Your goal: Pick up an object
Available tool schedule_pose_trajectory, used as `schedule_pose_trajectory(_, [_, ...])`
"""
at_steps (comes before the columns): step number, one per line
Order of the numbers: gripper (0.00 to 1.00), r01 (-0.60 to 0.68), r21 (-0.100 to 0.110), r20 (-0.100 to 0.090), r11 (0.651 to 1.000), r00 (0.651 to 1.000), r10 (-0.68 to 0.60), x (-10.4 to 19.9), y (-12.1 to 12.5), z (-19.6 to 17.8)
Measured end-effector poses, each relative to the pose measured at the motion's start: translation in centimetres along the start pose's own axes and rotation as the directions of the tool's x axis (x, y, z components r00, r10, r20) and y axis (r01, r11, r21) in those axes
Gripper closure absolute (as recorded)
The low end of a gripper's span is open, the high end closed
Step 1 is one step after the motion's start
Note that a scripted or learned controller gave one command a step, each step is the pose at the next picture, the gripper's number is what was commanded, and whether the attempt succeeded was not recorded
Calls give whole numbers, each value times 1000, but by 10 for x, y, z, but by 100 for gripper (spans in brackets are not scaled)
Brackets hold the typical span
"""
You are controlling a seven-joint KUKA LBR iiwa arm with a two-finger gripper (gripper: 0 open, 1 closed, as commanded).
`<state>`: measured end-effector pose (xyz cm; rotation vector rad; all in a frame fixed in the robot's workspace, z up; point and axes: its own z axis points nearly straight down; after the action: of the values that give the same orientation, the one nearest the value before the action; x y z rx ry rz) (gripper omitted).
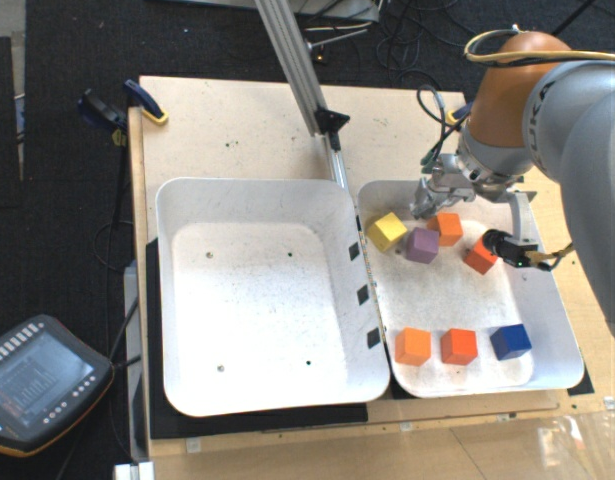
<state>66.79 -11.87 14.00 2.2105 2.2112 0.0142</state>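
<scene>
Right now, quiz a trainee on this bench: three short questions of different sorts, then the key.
1. True or false: all the blocks lie in the right bin.
2. How many blocks are in that bin in total?
A. five
B. seven
C. nine
3. Fill in: the end effector hangs over the far part of the bin, nearest the ____ block, which sits between the yellow block and an orange block.

Key
1. True. The left bin holds no blocks.
2. B: one yellow, one purple, four orange or red-orange, and one blue block.
3. purple
</scene>
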Motion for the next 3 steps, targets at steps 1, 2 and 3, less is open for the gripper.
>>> schedule_pose_trajectory(1, [100, 2, 10, -3, 1000, 1000, -2, 7, -5, -53])
schedule_pose_trajectory(2, [100, 2, 9, -2, 1000, 1000, -2, 7, -2, -108])
schedule_pose_trajectory(3, [100, 6, 19, -5, 1000, 1000, -6, 53, -20, -96])
